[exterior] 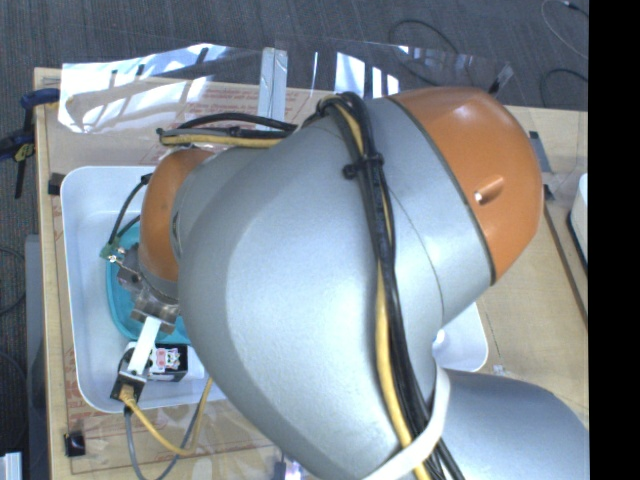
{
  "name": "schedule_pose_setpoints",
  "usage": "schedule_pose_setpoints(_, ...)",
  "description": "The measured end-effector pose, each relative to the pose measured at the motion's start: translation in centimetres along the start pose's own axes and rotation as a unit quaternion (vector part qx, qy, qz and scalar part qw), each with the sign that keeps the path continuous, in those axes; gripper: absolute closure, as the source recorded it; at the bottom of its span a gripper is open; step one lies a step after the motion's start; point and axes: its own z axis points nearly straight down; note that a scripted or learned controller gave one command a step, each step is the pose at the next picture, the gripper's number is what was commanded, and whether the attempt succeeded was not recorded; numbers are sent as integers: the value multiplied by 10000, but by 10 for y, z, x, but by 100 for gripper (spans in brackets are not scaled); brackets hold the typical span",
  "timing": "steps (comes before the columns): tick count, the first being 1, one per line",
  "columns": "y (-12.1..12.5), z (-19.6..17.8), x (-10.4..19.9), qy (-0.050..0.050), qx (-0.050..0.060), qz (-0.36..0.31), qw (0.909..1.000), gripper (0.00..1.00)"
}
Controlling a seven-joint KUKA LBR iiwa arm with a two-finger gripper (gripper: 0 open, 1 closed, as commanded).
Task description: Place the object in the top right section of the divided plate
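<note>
Arm (330, 298): grey, bulky, entering from the right and covering most of the table (45, 168). Large orange dome (470, 178) at the upper right of the casing. Second orange band (165, 213) above the wrist, at the left, over the left bin.

Cable bundle (375, 228): black and yellow, strapped along the top of the grey casing, running from the wrist area down towards the lower right edge.

Tool (150, 313): at the lower end of the wrist, below a metallic flange, hanging over the left bin. State: cannot tell (covered by the wrist and arm). Nothing seen gripped.

Left bin (80, 268): shallow, white, rounded corners, left wall and near corner exposed.

Divided plate (112, 288): teal, lying in the left bin, seen as a curved sliver at the left of the wrist; sections covered by the arm, top right section included.

Object: position cannot be told. Small black box with coloured specks (170, 360), beside a white strip (145, 343), near the front of the left bin just below the plate (part of the rig or a loose item: cannot tell).

Right bin (468, 346): white, one rounded corner exposed under the arm.

Yellow cable (150, 426): trailing from the left bin's front edge across the table.

Clear plastic sheet (140, 83): crumpled, shiny, along the far edge of the table.
</note>
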Motion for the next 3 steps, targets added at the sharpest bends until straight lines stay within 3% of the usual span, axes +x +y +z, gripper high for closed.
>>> schedule_pose_setpoints(1, -50, -67, 20, -15, 7, -205, 9998, 100)
schedule_pose_setpoints(2, 27, -61, -31, -15, 5, -929, 9957, 100)
schedule_pose_setpoints(3, 74, -99, -82, -8, -8, -1993, 9799, 100)
